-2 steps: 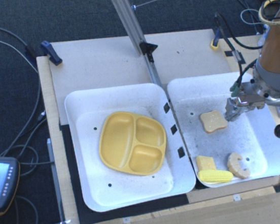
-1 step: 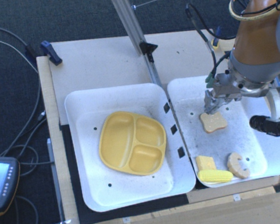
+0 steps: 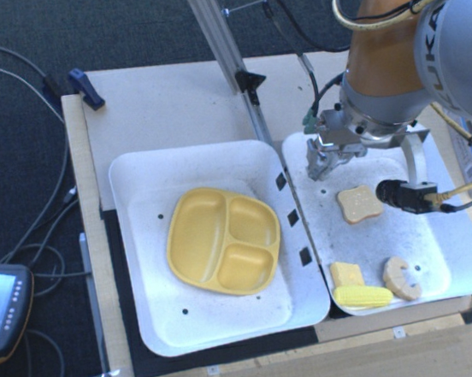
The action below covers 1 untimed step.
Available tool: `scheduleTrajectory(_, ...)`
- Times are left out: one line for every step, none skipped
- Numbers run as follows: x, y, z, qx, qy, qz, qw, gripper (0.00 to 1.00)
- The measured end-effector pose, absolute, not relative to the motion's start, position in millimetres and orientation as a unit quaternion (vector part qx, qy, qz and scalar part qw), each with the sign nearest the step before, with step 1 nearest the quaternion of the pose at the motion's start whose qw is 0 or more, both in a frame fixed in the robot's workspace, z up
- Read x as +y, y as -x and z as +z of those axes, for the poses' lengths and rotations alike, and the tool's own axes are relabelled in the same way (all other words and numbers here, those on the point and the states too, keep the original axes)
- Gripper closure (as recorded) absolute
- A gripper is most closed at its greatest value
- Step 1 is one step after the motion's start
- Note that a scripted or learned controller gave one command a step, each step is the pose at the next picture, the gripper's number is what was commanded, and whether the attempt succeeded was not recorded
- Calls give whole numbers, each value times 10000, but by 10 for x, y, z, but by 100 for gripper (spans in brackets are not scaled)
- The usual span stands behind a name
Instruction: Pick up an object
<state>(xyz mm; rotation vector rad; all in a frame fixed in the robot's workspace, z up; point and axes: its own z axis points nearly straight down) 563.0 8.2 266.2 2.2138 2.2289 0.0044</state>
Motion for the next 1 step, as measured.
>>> scheduleTrajectory(570,-5848,2469,7091,-7051,7,-6,100)
